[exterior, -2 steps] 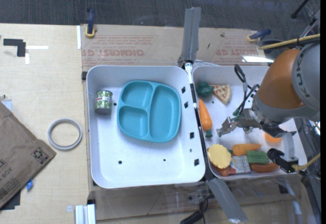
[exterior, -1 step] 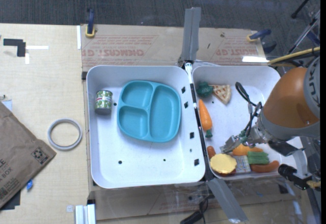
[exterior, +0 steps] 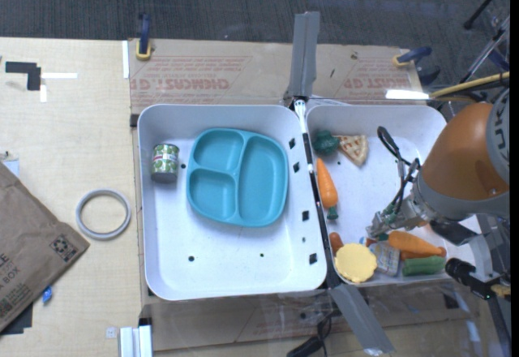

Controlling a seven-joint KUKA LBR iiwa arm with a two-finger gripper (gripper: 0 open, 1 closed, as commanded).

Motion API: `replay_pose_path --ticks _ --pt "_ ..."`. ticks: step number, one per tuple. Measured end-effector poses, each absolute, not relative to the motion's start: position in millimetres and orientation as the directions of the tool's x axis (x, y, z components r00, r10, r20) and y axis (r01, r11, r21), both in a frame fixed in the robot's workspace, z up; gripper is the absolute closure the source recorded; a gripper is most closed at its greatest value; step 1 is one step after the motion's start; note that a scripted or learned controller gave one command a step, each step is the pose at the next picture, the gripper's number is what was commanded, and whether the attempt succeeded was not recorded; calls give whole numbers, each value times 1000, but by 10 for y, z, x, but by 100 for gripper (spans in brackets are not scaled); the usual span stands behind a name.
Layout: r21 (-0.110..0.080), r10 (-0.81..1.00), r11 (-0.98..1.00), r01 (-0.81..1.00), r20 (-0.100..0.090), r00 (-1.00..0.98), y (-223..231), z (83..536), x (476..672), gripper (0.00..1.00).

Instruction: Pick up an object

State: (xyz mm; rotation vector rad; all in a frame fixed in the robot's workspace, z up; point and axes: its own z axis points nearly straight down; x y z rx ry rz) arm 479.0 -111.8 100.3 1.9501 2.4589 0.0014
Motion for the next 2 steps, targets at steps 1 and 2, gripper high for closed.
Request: replay_pose_path --ticks 1,2 --pt "2 974 228 974 -2 -228 -1117 1002 4789 0" --pt "-2 992 129 992 -2 -129 -916 1911 5273 0"
